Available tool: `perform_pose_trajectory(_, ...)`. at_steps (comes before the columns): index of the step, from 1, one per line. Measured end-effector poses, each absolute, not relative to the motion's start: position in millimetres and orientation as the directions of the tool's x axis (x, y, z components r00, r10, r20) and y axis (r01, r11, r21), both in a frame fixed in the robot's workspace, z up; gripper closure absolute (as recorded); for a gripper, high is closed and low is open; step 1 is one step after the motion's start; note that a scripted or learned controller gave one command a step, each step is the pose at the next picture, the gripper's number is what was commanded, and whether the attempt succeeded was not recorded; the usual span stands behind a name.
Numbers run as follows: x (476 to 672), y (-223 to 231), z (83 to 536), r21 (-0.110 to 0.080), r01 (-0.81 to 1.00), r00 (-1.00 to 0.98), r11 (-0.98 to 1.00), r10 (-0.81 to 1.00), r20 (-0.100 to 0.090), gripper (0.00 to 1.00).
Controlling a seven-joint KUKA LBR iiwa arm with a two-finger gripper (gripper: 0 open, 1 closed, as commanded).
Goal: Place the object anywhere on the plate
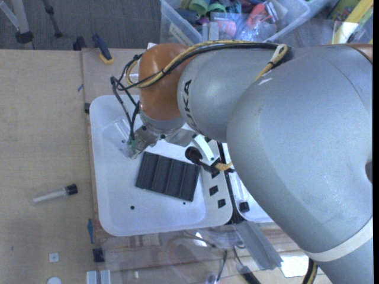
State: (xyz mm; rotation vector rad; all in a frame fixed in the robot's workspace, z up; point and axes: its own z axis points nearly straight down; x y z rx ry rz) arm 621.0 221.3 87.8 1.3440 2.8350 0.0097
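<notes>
My own grey arm (284, 152) bulks nearest the lens, covering the right bin and most of the bench's right side. Below me lies the left white bin (118, 212), shallow, its near and left floor bare. A dark ribbed block (167, 177) lies flat, slightly skewed, near the bin's middle. Beyond, a clear tub of toys (237, 10); left, a small tube (54, 193) on the wooden bench (41, 129). My claw (135, 145) hangs just above-left of the block; whether spread or pressed, I cannot tell.
</notes>
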Motion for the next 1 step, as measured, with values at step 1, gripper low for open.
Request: perform_pose_trajectory(1, 483.7, 207.9, 201.8, -0.005, 0.856, -0.518, 0.518, 0.856, 0.002, 1.00)
